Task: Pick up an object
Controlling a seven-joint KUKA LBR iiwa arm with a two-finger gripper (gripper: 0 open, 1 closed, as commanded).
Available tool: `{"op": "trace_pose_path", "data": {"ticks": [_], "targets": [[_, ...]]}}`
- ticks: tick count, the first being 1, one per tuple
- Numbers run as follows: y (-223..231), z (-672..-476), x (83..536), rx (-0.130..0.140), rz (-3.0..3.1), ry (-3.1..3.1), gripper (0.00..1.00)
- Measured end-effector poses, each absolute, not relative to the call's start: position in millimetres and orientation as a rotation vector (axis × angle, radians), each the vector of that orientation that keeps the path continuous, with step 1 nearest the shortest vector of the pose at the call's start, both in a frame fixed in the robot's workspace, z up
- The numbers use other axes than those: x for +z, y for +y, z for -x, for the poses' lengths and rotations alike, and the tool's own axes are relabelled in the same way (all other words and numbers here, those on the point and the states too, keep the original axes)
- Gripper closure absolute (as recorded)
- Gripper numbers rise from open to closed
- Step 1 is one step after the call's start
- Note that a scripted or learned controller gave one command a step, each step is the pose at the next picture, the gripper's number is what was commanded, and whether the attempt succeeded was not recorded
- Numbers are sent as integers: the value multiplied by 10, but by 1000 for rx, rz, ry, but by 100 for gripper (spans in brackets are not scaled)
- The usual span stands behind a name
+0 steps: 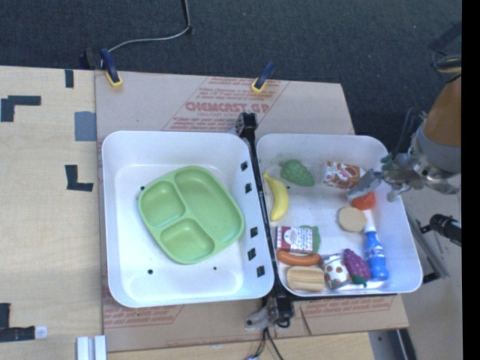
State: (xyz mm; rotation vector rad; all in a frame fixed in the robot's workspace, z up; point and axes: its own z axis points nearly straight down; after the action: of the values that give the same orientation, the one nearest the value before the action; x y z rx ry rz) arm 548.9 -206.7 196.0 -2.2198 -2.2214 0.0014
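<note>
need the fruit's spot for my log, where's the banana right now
In the camera view the banana lies in the right bin, against its left wall by the divider, just left of the green leafy toy and above the red packet.

the grey arm with the orange band reached in from the right; its two-finger gripper (373, 184) hung low.

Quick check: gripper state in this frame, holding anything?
Gripper: cannot be told; it sits over the right bin, right above a small red object.
</note>
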Motion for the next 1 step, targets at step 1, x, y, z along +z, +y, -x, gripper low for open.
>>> {"op": "trace_pose_path", "data": {"ticks": [1], "targets": [[-2234,-5794,1181,4,2219,-2221,0]]}}
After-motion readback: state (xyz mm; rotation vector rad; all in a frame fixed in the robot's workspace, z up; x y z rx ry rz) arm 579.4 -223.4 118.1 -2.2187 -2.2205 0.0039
